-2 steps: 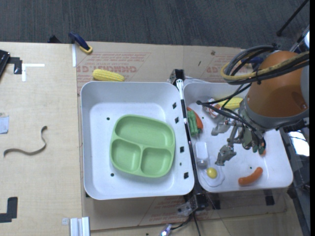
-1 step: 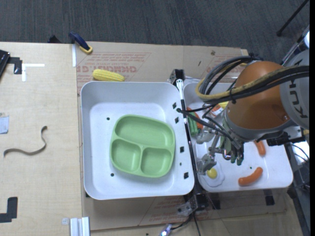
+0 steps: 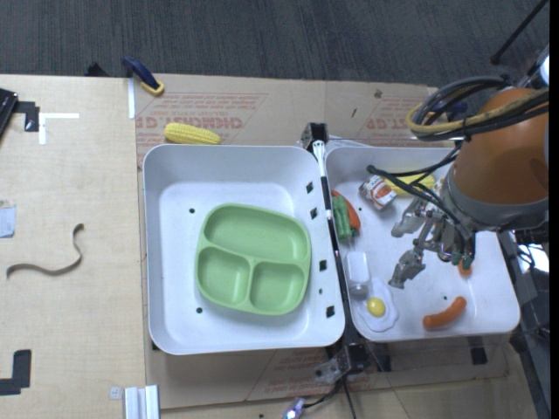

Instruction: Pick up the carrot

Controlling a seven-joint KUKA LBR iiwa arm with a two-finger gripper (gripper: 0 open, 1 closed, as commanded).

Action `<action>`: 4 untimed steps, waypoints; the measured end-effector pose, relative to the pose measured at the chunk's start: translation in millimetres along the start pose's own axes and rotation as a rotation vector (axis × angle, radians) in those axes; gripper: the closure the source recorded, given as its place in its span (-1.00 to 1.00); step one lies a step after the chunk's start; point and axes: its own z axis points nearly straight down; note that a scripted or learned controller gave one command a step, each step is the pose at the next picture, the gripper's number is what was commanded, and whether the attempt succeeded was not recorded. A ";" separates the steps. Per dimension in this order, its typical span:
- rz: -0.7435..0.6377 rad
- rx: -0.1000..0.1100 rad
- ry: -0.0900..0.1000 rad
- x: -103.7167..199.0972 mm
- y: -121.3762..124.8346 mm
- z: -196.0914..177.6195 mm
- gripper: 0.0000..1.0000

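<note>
1. Bench (image 3: pixel 79 190): carries two white bins side by side. The left bin (image 3: pixel 166 234) holds a green plate (image 3: pixel 253 258) with three compartments. A corn cob (image 3: pixel 191 133) lies on the bench just behind the left bin.
2. Right bin (image 3: pixel 493 308): holds the carrot, a sausage (image 3: pixel 445 313), a fried egg (image 3: pixel 376 309), a small white block (image 3: pixel 356 267) and a can (image 3: pixel 379 191).
3. Arm (image 3: pixel 502 160): reaches in from the right, over the right half of the right bin.
4. Gripper (image 3: pixel 410 256): hangs over the middle of the right bin with its fingers apart and nothing between them. It is near the carrot, to its right, and apart from it.
5. Carrot (image 3: pixel 342 216): lies flat against the left wall of the right bin, in the rear half.
   - Long axis: runs roughly along that wall, front to back, slightly slanted.
   - Direction: the green top appears to lie at the near end and the orange tip at the far end; the detail is small, so treat this as probable.
6. Handling, judged: likely a light, stiff toy with a smooth, somewhat slippery skin and little risk of damage.
7. Grasp point, judged: take it at mid-length on the orange body, fingers closing across the long axis. The wall alongside leaves little room for the left finger, so expect a tight approach.
</note>
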 end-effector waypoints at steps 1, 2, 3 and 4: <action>0.164 0.000 0.003 48.2 59.3 0.3 -1.00; 0.235 0.001 0.003 56.9 86.2 0.2 -1.00; -0.045 0.000 0.000 24.6 2.3 -0.2 -1.00; 0.071 0.000 0.003 46.4 54.4 0.5 -1.00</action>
